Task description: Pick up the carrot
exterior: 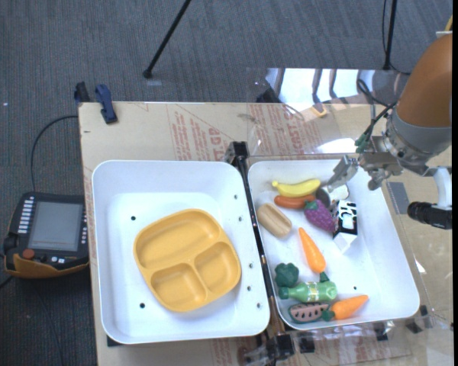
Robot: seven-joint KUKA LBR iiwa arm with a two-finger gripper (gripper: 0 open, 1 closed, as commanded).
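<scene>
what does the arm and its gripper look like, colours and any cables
The arm has a broad orange band above a grey wrist section. Thin dark cables run down beside the wrist. The gripper is metallic grey, with slim fingers reaching out from a blocky grey mount.

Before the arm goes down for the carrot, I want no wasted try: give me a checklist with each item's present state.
1. Carrot in view, in the right bin: ok.
2. Carrot's top uncovered: ok.
3. Room beside it: not ok; grapes sit just above its tip, broccoli below left.
4. Gripper over the carrot: not ok; it hangs near the banana.
5. Target unambiguous: not ok; a second orange piece lies near the bin's lower corner.
6. Gripper empty: cannot tell.
</scene>
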